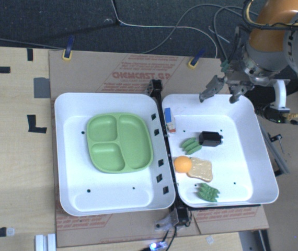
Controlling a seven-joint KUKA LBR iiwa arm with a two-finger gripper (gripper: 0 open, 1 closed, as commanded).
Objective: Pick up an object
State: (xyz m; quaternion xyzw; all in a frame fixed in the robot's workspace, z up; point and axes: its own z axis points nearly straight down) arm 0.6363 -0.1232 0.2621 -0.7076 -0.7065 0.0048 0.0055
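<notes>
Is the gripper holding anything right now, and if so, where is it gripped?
Nothing is held. The gripper hangs over the right bin's back rim, fingers spread with only air between them.

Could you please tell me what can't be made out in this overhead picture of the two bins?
- Arm: cut off by the camera view's top and right edges beyond the orange band.
- Small blue-and-white item: too small to identify.
- Black object: dark, its form unclear.
- Tan piece: too blurred to name; whether it touches the orange ball is unclear.
</notes>
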